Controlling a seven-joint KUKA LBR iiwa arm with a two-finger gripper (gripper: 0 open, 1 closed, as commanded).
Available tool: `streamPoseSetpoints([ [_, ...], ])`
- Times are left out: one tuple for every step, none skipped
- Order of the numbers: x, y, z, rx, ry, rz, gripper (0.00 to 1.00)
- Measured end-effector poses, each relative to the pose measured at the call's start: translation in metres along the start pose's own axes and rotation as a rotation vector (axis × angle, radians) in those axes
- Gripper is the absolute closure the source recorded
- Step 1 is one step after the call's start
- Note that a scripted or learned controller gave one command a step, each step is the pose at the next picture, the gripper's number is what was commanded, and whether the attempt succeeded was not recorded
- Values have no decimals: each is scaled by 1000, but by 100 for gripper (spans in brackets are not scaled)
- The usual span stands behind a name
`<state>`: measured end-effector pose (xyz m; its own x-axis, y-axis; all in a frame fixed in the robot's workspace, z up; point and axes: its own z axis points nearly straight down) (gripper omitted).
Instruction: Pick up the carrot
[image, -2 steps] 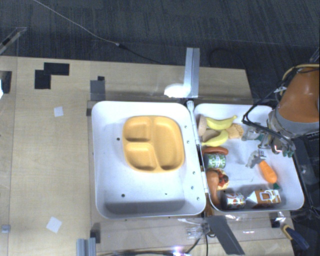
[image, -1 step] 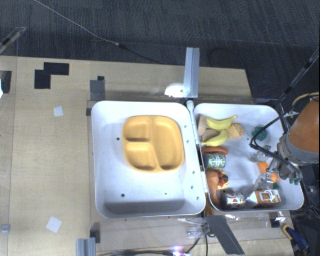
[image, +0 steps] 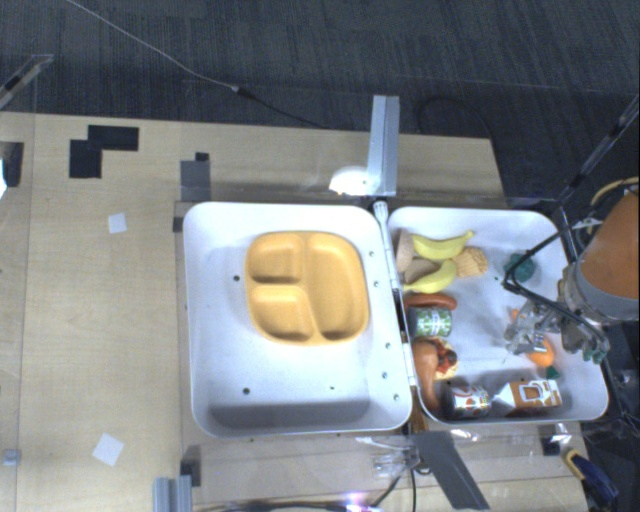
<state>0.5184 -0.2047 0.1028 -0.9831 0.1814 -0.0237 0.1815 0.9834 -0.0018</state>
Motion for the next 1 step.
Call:
streamPoseSetpoints([
  [37,37,0,-2,18,102,100],
])
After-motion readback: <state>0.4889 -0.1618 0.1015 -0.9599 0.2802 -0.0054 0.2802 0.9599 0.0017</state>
